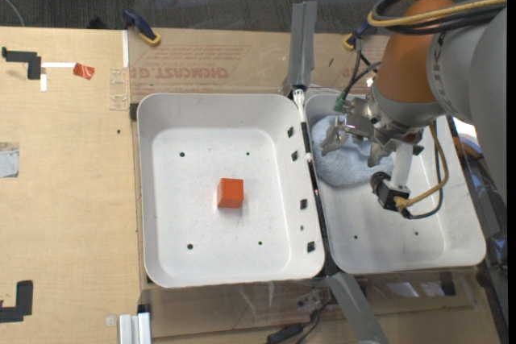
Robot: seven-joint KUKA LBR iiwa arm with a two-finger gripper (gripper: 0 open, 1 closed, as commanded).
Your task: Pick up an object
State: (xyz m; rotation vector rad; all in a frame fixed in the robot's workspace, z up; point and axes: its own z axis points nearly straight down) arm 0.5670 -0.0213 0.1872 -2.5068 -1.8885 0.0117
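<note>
Your two-finger gripper [352,142] hangs low over the far left part of the right-hand shallow white bin [419,250], and its fingers look spread apart, one metal tip to the left near the bin's wall and one to the right. Nothing sits between them as far as the view tells, though the wrist hides much of that spot. Just under and a little toward you from the fingers lies a soft pale blue-grey cloth [339,165], bunched in that bin's near-left region; it may touch the left tip, but you cannot be sure from this angle. Above the fingers rises the grey arm with its orange band [411,52]. Well to the left of the fingers, across the divider, a small orange-red block [230,192] rests flat near the middle of the left-hand white bin [161,254]. Both bins stand on the tan desk [56,197].
</note>
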